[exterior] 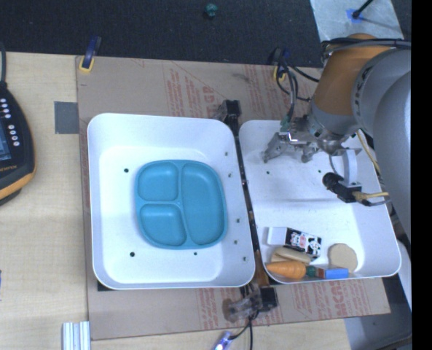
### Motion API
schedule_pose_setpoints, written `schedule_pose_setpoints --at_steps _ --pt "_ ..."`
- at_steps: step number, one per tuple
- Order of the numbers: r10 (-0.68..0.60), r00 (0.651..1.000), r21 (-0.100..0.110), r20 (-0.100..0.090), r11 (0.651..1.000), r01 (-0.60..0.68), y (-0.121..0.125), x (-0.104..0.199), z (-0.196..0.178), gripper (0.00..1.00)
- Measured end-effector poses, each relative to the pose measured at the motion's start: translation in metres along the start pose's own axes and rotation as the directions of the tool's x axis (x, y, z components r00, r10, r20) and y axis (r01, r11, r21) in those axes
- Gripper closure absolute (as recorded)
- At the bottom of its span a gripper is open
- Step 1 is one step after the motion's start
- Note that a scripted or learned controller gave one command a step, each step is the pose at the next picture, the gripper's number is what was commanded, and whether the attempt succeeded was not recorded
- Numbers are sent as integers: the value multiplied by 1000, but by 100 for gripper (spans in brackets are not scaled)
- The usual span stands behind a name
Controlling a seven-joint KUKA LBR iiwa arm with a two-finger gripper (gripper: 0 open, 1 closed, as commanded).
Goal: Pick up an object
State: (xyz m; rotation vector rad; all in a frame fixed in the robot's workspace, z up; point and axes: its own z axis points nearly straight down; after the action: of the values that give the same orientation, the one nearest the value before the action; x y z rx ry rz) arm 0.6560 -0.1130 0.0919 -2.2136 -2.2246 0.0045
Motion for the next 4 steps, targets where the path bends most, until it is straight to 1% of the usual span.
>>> schedule_pose_setpoints --at_steps 1,2,3,4 --pt "1 1000 0 0 1000 -1 0 1 -1 0" --pt "0 1000 -3 0 1000 0 0 2 -20 0" --pt "-1 1000 1 0 1000 1 0 17 0 0" --pt "2 1000 -2 1 1000 -2 0 5 0 0"
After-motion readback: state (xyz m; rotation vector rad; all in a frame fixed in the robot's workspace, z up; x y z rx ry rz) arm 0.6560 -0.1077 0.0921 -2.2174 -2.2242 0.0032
